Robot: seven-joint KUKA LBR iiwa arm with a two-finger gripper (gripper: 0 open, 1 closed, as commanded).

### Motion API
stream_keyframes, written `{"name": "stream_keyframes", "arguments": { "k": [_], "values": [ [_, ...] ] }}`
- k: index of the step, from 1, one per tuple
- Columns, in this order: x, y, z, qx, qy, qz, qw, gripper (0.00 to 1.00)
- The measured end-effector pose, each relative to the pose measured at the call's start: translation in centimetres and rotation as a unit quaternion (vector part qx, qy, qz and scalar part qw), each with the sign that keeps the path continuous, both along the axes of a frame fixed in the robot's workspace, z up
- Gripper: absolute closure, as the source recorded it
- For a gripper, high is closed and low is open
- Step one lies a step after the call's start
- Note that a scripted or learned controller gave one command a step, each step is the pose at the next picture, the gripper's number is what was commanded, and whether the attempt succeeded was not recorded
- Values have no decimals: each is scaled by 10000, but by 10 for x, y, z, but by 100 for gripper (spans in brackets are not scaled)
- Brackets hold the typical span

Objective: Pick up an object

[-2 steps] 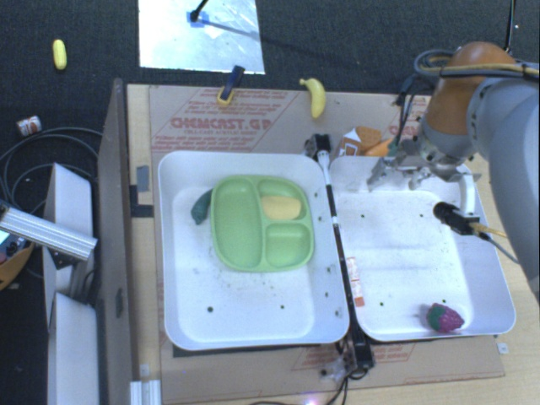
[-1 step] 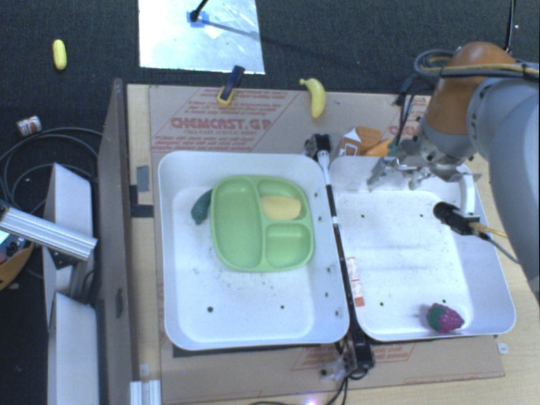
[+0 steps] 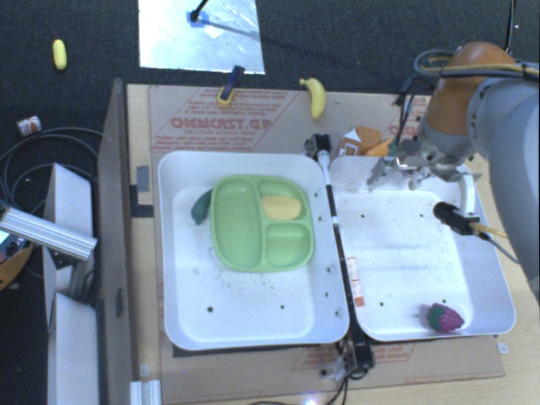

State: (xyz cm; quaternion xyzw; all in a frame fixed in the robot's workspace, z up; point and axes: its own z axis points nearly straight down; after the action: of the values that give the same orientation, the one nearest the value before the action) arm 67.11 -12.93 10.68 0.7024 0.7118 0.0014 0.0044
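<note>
Camera view, looking down at a slant. I see the grey arm [image 3: 498, 116] reach in from the right, with its gripper [image 3: 395, 167] low over the far end of the right bin [image 3: 396, 251]. I cannot tell from here how far it is open or whether it grips anything. An orange object [image 3: 369, 139] lies just beside the gripper, at the bin's far left corner. A pink and green object [image 3: 445, 317] lies in the near right corner of the same bin, well apart from the gripper. The left bin [image 3: 245, 310] bears a green plate [image 3: 232, 226] with a yellow piece [image 3: 283, 207] in its far right compartment. A dark green object [image 3: 201, 207] touches the plate's left rim. A banana [image 3: 315, 98] lies on the cardboard [image 3: 219, 121] beyond both bins.
</note>
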Motion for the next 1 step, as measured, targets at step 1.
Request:
{"name": "stream_keyframes", "arguments": {
  "k": [1],
  "values": [
    [0,0,0,0,0,0,10000,0]
  ]
}}
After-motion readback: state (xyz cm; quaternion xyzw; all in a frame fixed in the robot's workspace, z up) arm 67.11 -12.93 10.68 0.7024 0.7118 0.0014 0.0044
